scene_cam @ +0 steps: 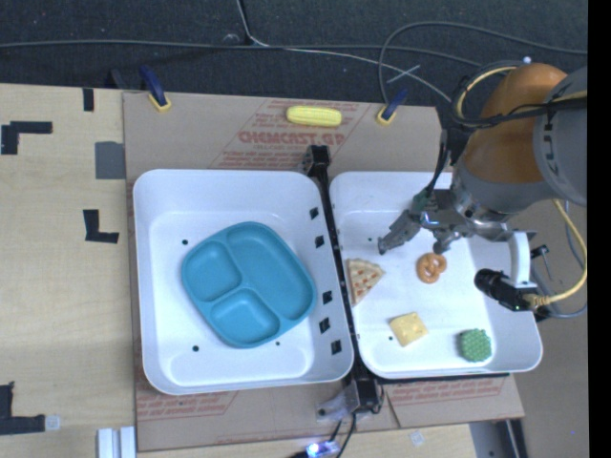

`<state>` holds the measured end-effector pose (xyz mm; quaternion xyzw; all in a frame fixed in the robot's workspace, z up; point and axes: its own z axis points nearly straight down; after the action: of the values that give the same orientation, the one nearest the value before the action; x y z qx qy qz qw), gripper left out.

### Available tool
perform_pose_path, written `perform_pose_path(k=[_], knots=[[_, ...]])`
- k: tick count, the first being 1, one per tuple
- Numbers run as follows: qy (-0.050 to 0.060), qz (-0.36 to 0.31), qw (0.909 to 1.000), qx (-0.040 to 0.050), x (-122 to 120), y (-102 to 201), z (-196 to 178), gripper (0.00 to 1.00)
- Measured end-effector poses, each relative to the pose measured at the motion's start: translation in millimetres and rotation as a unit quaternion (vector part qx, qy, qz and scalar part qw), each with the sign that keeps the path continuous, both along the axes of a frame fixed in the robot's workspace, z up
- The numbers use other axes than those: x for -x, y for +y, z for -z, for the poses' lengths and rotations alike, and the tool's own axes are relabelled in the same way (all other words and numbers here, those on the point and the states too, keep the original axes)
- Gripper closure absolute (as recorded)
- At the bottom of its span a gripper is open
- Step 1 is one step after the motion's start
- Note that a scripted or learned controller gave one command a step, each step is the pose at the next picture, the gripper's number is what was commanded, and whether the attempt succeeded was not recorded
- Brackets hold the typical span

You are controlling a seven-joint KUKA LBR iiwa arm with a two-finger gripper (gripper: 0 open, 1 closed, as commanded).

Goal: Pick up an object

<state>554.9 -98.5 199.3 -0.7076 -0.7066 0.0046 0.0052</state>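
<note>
Over the right bin (pixel 535 351), our hand (pixel 415 237) hangs spread open with nothing between its fingers.

We count four small things on this bin's floor: a pretzel (pixel 431 268), a waffle wedge (pixel 363 278), a yellow cheese block (pixel 409 329) and a green round piece (pixel 474 344). We judge the pretzel the likeliest pick, since it lies just below and to the right of our hand, nearest of all; the waffle wedge lies below and to the left, a little farther off. The pretzel is roughly round, so no long axis governs our approach. A blue divided plate (pixel 248 284) sits in the left bin (pixel 153 208), and a yellow corn cob (pixel 313 115) rests on the tabletop (pixel 57 256) beyond both bins.
</note>
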Motion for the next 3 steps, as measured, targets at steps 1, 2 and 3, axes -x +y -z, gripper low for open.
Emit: perform_pose_path(k=[1,2,3], knots=[[-0.006,-0.001,1.0,0.0005,-3,0,-6,0.0],[-0.003,-0.001,1.0,0.0004,-2,5,58,0.0],[-0.004,-0.001,1.0,0.0002,-1,6,112,0.0]])
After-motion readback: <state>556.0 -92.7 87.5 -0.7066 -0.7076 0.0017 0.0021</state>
